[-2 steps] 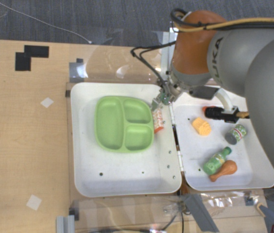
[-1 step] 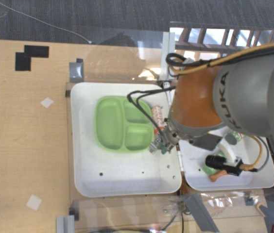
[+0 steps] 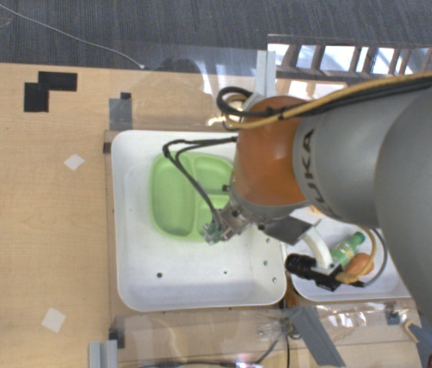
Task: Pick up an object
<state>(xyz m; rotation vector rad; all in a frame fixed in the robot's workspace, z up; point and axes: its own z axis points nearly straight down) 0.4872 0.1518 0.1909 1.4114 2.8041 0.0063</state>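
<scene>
The gripper (image 3: 214, 231) is at the edge of the green tray (image 3: 179, 194); its opening I cannot tell. It may slip off the thin rim

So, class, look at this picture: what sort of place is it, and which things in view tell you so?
Most likely a robotics lab or test bench. A grey and orange robot arm reaches over a shallow white bin holding a green tray, on a wooden bench marked with black squares.
</scene>
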